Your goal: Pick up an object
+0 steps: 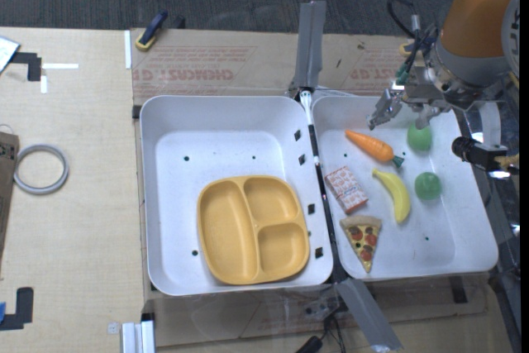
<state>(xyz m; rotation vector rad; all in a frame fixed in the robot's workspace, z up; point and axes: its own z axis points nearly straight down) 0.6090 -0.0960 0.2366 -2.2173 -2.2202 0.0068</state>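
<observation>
Tan surface (74, 260), right white plastic bin (463, 248): pincer (388, 113), state indeterminable, hovers just above-right of orange toy carrot (369, 145), whose axis runs diagonally.

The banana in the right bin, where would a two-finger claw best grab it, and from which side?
Probably across the middle of the banana, coming straight down from above. It lies flat, long and narrow, so fingers could close over its narrow width. There is bare floor either side, between the small box and the green ball.
</observation>
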